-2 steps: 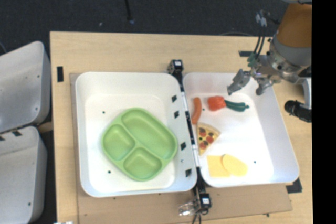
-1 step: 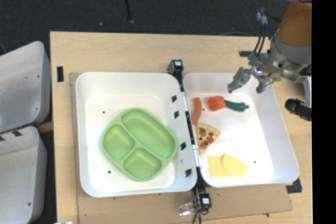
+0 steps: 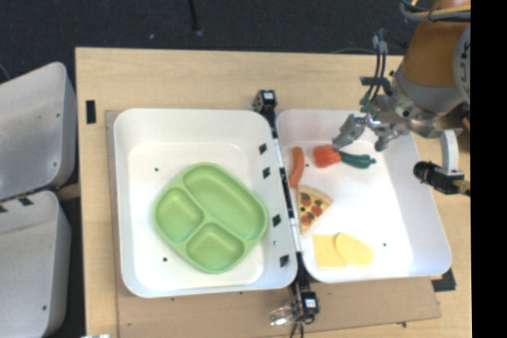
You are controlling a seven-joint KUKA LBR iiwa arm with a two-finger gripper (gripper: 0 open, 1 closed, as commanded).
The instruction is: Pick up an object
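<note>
Several toy foods lie in the right bin (image 3: 412, 241): a red pepper with a green stem (image 3: 327, 156), an orange sausage (image 3: 296, 165), a pizza slice (image 3: 310, 208) and yellow cheese pieces (image 3: 342, 250). My gripper (image 3: 367, 134) hangs open over the bin's far part, just right of and above the pepper. Nothing sits between its fingers. The left finger (image 3: 347, 133) points down toward the pepper's stem.
A green divided plate (image 3: 210, 216) lies in the left bin (image 3: 139, 146). A black divider with clips (image 3: 279, 186) runs between the bins. The arm's orange band (image 3: 434, 51) rises at the right. White chairs (image 3: 32, 170) stand left of the bench.
</note>
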